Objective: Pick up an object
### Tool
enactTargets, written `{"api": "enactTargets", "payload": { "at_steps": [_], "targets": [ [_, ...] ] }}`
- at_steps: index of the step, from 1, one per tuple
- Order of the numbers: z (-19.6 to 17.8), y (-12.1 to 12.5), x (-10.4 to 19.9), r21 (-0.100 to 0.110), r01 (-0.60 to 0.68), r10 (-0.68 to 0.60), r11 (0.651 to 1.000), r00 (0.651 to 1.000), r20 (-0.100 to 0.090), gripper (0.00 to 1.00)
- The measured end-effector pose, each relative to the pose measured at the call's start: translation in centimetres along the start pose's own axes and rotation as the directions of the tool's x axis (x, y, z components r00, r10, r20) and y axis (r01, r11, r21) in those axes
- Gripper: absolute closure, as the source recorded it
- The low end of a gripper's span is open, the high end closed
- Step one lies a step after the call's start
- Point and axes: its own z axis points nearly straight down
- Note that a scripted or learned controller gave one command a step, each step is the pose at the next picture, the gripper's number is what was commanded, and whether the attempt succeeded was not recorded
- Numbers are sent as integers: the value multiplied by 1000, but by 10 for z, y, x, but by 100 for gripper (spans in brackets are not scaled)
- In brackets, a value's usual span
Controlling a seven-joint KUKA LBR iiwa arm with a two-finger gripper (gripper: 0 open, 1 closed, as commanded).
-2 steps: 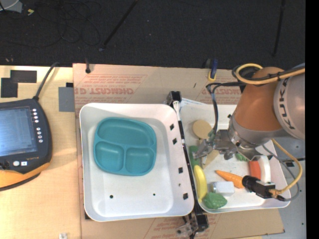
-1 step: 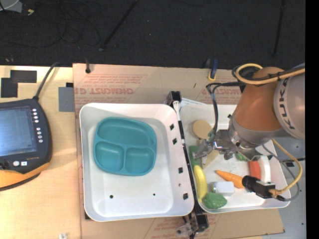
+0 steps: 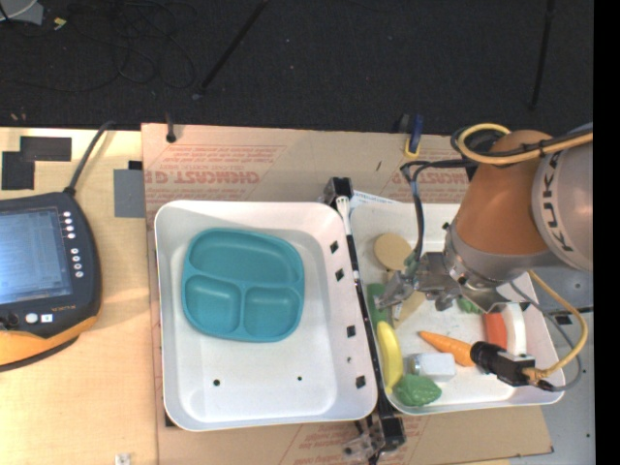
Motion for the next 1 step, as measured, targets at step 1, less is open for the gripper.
{"api": "enactTargets", "payload": {
  "at_steps": [1],
  "targets": [
    [0, 0, 0, 0, 0, 0, 1000, 1000, 0, 0]
  ]
}}
